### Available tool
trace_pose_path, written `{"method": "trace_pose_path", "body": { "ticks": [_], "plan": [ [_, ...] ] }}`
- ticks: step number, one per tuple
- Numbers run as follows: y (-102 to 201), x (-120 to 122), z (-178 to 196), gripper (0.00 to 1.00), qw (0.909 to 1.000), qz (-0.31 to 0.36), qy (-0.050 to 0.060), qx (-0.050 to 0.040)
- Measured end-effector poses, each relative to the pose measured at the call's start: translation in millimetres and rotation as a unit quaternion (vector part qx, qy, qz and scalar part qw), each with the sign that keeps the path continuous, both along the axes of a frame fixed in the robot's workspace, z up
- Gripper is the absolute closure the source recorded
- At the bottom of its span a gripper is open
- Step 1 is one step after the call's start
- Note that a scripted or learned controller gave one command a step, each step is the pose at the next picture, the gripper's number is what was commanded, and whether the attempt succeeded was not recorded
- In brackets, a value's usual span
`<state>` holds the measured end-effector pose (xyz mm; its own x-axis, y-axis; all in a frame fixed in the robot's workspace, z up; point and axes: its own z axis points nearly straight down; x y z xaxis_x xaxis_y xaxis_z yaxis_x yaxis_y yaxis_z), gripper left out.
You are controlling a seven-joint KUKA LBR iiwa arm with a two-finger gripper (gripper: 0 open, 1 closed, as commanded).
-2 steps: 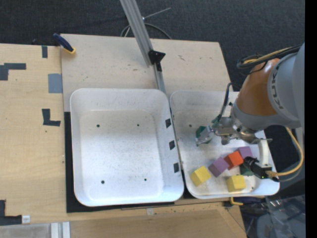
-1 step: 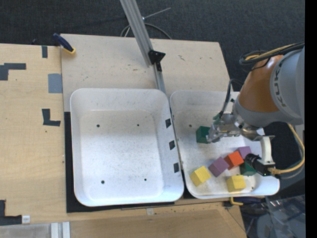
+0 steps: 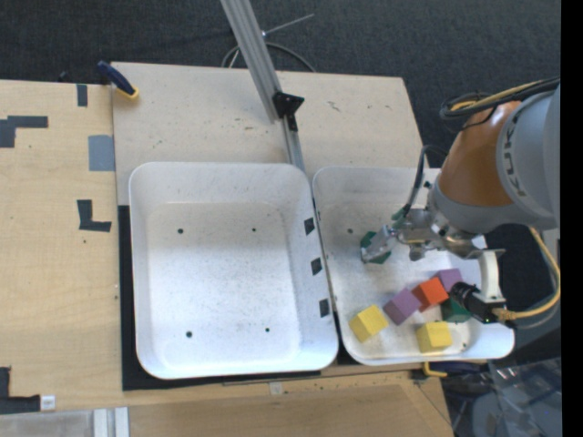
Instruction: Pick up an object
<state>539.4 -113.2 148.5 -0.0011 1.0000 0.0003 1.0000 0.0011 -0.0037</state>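
Your arm reaches in from the right and has the gripper [image 3: 381, 247] low inside the right bin [image 3: 342, 194], over the bin's middle. A small green object [image 3: 373, 248] sits right at the tip. You cannot tell from this view whether the fingers are apart or closed, nor whether the green object is between them or just lying beside them on the bin floor. So do not count a grasp as made.

The other candidates lie together in the near right part of the same bin: a yellow block [image 3: 368, 321] nearest the left bin [image 3: 219, 262], a purple block [image 3: 401, 306] touching an orange block [image 3: 431, 291], a second purple piece [image 3: 449, 279] just behind that, a second yellow block [image 3: 434, 336] by the near rim, and a dark green piece [image 3: 455, 311] partly under the arm's hardware.

Judged from this, you are at the grasp stage: the approach and descent look finished, while closing, lifting clear of the bin and confirming a hold all remain. Nothing is visibly raised off the bin floor yet.
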Motion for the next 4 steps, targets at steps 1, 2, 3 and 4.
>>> {"method": "trace_pose_path", "body": {
  "ticks": [1, 2, 3, 4],
  "plan": [
    [-2.7, -54.9, -52.9, 0.0, 1.0, -0.001, 0.003, 0.0003],
    [7.4, 4.8, -51.9, 0.0, 1.0, 0.002, -0.003, -0.0004],
    [26.0, 46.4, 48.2, 0.0, 1.0, 0.002, -0.006, -0.0006],
    [-4.8, -11.6, -60.0, 0.0, 1.0, -0.002, 0.001, -0.0002]
  ]
}}
